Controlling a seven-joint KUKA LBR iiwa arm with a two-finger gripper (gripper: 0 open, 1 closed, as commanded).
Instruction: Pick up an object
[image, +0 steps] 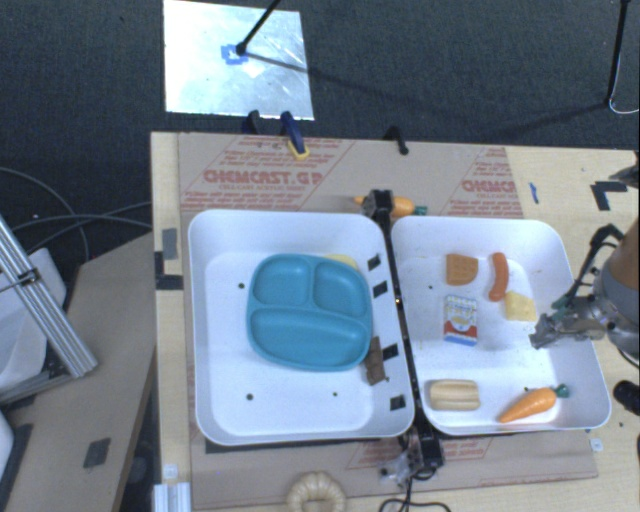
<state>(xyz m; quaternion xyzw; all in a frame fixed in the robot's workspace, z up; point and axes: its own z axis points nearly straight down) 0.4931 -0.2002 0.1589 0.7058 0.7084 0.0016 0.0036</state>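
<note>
The right bin (580, 385) holds a toast slice (461, 269), a sausage (497, 277), a pale yellow cheese wedge (519, 306), a small white carton (460, 319), a bread roll (453, 394) and a carrot (529, 402). My gripper (546, 333) reaches in from the right edge and hangs over the right part of this bin, below the cheese wedge and above the carrot. Nothing shows between its fingers.
The left bin (225, 410) holds a blue divided plate (307, 311) with a pale yellow piece (343, 260) at its upper edge. A small orange item (401, 207) lies behind the bins. Black clips join the bins along the middle divider (398, 330).
</note>
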